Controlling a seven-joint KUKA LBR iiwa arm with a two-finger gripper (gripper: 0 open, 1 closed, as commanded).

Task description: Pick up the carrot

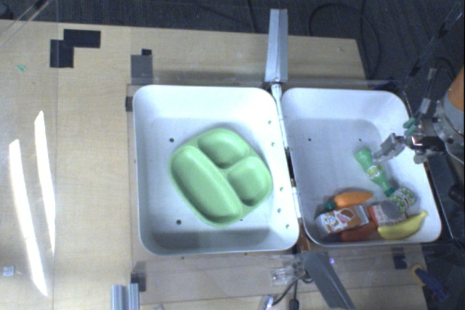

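The carrot (354, 197) is a short orange piece lying in the lower part of the right bin (327, 112), just above a juice carton (344, 218). My gripper (407, 147) hangs over the right bin's right side, up and to the right of the carrot and well apart from it. It is next to the upper end of a green bottle (372, 164). Nothing of the carrot is in the gripper.
A yellow banana (403, 226), a red item (359, 234) and a small printed packet (402, 197) crowd the right bin's lower right corner. The left bin (156, 120) holds a green divided plate (220, 174). A metal post (277, 47) stands behind the bins.
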